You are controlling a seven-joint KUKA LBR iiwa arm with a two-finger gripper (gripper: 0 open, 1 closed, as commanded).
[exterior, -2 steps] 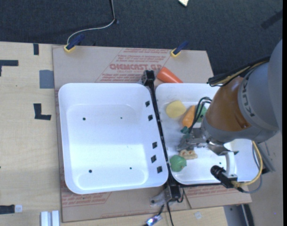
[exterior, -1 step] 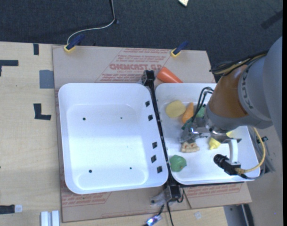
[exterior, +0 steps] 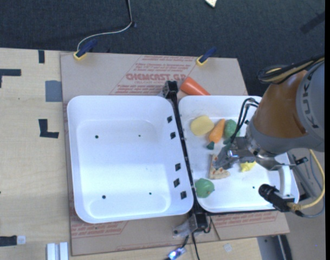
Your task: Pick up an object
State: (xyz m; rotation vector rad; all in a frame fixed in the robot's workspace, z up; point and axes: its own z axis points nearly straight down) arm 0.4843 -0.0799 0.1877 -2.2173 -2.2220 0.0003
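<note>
Camera view is looking down on a worktop [exterior: 24,161] carrying two shallow white bins side by side on a cardboard sheet [exterior: 148,75]. The left bin [exterior: 78,118] is sitting with its floor bare. The right bin [exterior: 235,199] is holding a small cluster of toy items: a yellow lemon-like piece [exterior: 201,125] near the upper left, an orange carrot-like piece [exterior: 217,130] just beside it, a green piece [exterior: 230,132] touching the carrot's right side, a small teal bit [exterior: 210,145] just below them, a brown and tan wedge [exterior: 219,172] near the middle, a small yellow piece [exterior: 246,166] to its right, and a round green item [exterior: 204,187] near the lower left corner.

An orange object [exterior: 194,86] is lying outside the bins, on the cardboard just behind the divider between them.

The grey arm with its orange band [exterior: 281,112] is reaching in from the right and hanging over the right bin. Its end effector [exterior: 227,157] is pointing down among the items, just above the brown wedge and between the green piece and the small yellow piece. Whether it is released or clenched cannot be told from this angle, and nothing is visibly sitting between its tips. Every item appears to be resting on the bin floor.
</note>
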